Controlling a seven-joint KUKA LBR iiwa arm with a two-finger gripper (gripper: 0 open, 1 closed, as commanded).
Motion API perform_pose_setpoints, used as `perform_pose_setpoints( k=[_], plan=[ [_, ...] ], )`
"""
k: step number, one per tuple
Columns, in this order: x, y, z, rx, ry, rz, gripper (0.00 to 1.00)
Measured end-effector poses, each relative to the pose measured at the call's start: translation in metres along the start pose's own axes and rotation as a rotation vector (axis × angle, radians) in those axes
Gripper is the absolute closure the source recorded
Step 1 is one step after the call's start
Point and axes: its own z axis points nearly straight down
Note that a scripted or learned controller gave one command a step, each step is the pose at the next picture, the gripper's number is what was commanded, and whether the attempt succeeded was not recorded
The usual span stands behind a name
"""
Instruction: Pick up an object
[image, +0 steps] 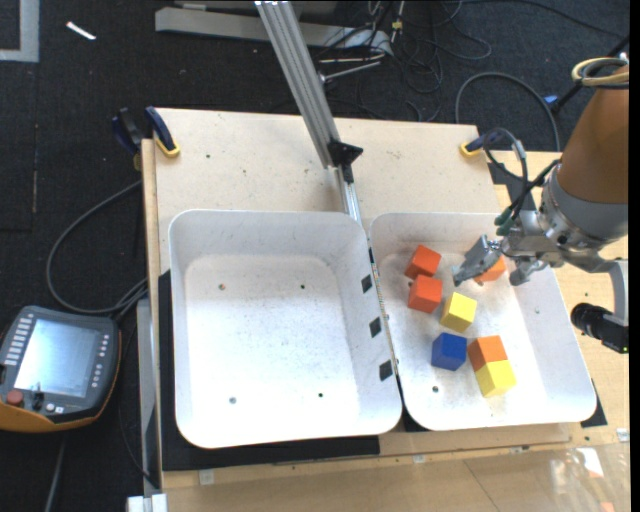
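Several coloured blocks lie in the right bin (560, 330): two orange ones (424, 261) (426, 294), a yellow one (459, 311), a blue one (449, 351), and an orange one (488, 350) touching a yellow one (495, 378). My gripper (495, 268) hangs low over the bin's far right part. Its two fingers stand apart, one finger (470, 268) on the left and the other on the right. Between them shows part of another small orange block (491, 268), mostly hidden by the gripper. I cannot tell whether the fingers touch it.
The left bin (200, 250) sits beside the right one, joined along a middle wall with black clips (378, 325). A slanted metal pole (310, 90) rises behind the bins. A teach pendant (50, 365) lies off the bench at the left.
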Motion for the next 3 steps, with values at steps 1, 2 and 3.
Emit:
perform_pose_setpoints(
  k=[1,2,3],
  plan=[
    [0.007,0.049,0.097,0.007,0.001,-0.004,0.00],
    [-0.020,0.028,0.117,0.005,0.000,0.003,0.00],
    [-0.016,0.041,0.164,-0.021,-0.006,-0.001,0.00]
  ],
)
